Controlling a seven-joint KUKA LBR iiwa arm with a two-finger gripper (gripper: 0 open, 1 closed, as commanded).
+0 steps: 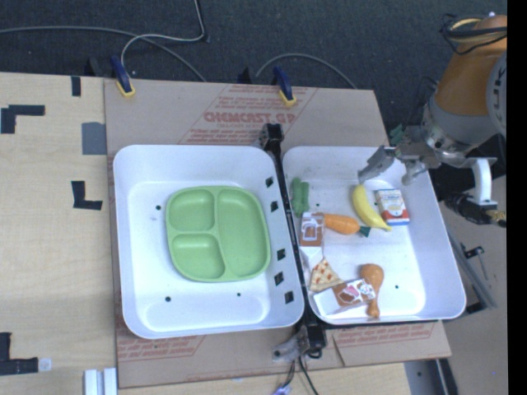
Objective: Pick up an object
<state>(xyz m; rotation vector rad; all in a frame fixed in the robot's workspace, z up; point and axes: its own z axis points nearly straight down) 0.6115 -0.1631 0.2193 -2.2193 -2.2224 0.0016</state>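
The right bin (428, 245) holds several toy foods: a banana (368, 207), a small white and red carton (393, 206), a carrot (340, 223), a green pickle (300, 194), a brown box (311, 230), a pizza slice (324, 275), a drumstick (372, 280) and a printed packet (352, 295). My gripper (385, 174) hangs over the bin's far right corner, just above the banana and the carton. Its fingers (372, 166) are spread apart with nothing between them.
The left bin (140, 220) bears a green divided plate (218, 233). A black divider (282, 220) runs between the bins. The arm (469, 89) comes in from the right over the bench edge. Cables lie at the back.
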